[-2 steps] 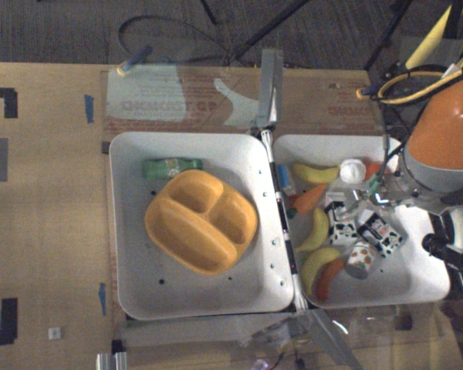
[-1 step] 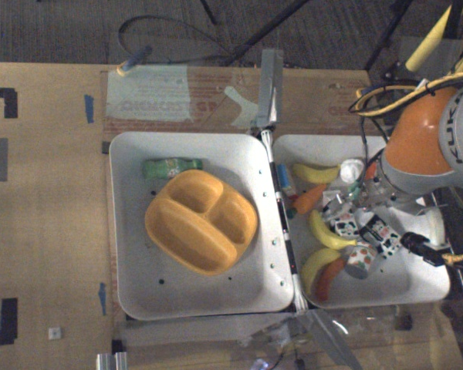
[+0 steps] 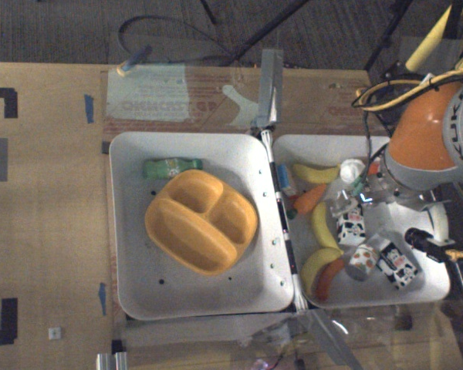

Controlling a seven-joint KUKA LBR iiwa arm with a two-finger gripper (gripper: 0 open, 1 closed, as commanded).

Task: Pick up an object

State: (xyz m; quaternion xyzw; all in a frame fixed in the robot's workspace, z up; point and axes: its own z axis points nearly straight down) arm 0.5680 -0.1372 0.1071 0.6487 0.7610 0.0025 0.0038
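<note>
White cow-print cartons (image 3: 350, 227), unreadable, orange-banded arm (image 3: 424, 141) above

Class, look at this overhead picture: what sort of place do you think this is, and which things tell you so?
Probably a robotics lab test bench: a grey and orange robot arm, two white bins holding toy food, and tape marks on the wooden benchtop.

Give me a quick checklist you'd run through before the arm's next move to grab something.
1. Tool over the right bin: ok.
2. Things within reach there, such as the carrot and cow-print carton: ok.
3. Target standing apart from its neighbours: not ok, they lie crowded together.
4. Tool holding nothing so far: cannot tell.
5. Left bin items, the yellow divided plate and green bottle, out of the way: ok.
</note>
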